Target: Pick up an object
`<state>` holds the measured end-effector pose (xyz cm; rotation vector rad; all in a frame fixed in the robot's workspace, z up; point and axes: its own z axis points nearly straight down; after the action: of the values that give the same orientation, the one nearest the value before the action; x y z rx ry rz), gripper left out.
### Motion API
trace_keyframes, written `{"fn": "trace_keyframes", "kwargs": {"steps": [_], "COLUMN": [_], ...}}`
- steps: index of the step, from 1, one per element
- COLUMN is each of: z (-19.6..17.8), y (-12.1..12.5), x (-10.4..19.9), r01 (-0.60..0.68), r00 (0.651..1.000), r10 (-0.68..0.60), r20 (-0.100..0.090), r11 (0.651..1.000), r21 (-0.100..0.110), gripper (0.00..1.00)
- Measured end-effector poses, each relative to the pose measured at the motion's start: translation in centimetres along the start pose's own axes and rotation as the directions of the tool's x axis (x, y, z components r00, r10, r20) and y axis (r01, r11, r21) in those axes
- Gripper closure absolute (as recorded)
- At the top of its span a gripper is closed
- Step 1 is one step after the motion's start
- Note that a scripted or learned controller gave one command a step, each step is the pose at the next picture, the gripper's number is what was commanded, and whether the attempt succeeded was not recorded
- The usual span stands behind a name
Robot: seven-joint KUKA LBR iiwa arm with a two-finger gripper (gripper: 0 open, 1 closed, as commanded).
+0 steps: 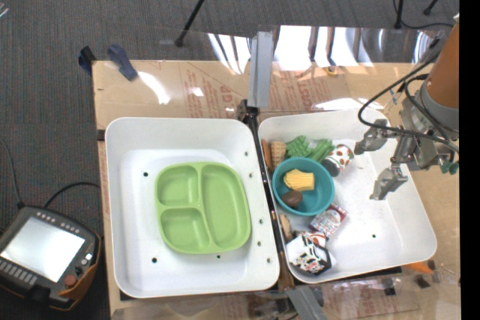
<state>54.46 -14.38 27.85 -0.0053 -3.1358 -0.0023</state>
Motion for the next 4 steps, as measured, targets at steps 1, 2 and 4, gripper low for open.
{"fn": "trace_keyframes", "kwargs": {"steps": [1, 2, 4], "z": [17.3, 18.0, 19.3], "y": [1.7, 4.0, 3.7], "x": [0.2, 2.2, -8.7], "r01": [0.030, -0.029, -0.021], "r00": [1.000, 0.999, 0.999], "r10": [-0.030, 0.028, 0.021], "r20": [0.006, 0.037, -0.039], "r11": [1.000, 0.999, 1.000], "r21": [-0.001, 0.026, 0.008], "gripper": [0.00, 0.00, 0.00]}}
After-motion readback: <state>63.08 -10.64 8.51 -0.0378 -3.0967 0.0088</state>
